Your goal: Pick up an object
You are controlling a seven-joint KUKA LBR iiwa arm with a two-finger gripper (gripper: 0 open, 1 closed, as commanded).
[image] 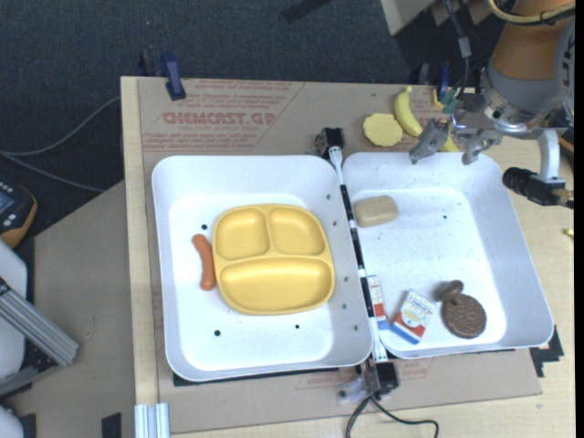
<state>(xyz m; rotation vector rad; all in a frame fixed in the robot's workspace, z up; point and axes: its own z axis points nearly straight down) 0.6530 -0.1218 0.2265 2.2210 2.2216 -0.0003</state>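
We see the gripper (449, 147) hovering over the right bin's (511, 235) far rim — fingers spread apart, nothing between them — banana (407, 111) just beside it.

Fixed overhead camera, slanting down on bins (164, 245)

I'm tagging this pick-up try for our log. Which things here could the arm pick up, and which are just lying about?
Could be picked up, in the bins:
tan bread piece
small carton
brown cookie
sausage
yellow divided plate

Lying about:
banana and yellow slice on the bench behind the bins
blue clamp

The gripper is above the right bin's far edge, open and holding nothing.
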